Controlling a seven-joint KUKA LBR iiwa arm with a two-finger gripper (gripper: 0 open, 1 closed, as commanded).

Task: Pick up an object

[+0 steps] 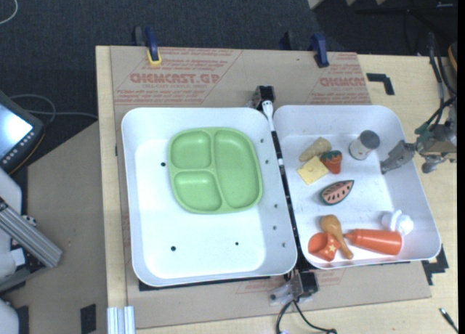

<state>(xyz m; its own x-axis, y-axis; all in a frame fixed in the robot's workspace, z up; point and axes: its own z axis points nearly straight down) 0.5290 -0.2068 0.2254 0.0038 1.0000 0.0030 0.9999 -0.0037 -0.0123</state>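
Two white bins (145, 253) (414, 202); one green divided plate (216, 170); seven small objects (336, 192) in right bin.

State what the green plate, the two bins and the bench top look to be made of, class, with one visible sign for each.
Green plate: probably moulded plastic, matte, with an even colour and soft rounded dividers. Bins: likely thin formed white plastic, smooth, with rounded corners and raised rims. Bench top: seemingly board under brown paper, with red printed lettering.

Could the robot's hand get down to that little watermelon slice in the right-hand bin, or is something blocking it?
Probably yes. The watermelon slice lies flat with bare bin floor around it, apart from the cheese wedge above and the chicken drumstick below. The hand sits at the same bin's right edge, nothing between them.
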